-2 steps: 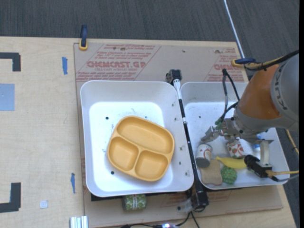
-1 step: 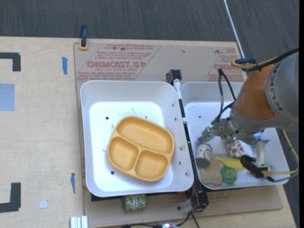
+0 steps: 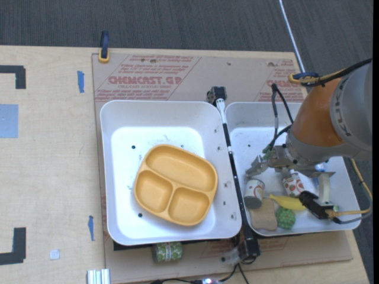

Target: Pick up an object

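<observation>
The wooden bench bears a brown printed board with two white bins side by side.

From my remote seat, the only text I can actually read is red print saying "CHEMCAST GP" on the brown protective sheet under the bins, up and off to the gripper's far side. The smaller red lines around it are too blurry for me.
</observation>
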`<state>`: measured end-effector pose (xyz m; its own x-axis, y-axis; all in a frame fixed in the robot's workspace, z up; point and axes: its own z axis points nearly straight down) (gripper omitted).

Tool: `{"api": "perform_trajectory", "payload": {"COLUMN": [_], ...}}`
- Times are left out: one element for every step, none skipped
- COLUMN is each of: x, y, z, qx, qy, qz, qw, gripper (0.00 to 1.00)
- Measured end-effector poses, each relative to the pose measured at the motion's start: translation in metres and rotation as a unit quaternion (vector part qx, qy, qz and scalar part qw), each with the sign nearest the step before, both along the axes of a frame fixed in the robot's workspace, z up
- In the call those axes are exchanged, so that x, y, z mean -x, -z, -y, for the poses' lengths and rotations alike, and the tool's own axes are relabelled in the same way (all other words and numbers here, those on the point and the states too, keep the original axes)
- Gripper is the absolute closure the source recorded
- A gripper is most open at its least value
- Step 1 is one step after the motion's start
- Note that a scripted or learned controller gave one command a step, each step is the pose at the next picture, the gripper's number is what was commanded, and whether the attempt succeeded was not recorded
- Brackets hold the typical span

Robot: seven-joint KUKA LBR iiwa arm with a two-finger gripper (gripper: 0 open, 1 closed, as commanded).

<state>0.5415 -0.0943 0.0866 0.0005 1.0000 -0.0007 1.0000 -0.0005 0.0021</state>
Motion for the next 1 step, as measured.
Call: {"api": "perform_trajectory", "payload": {"x": [-0.0268], "y": [0.0000], "z": [0.0457], "qx": [0.0007], "qy": [0.000], "qz": [0.001], "qw": [1.0000], "gripper": [0.00]}}
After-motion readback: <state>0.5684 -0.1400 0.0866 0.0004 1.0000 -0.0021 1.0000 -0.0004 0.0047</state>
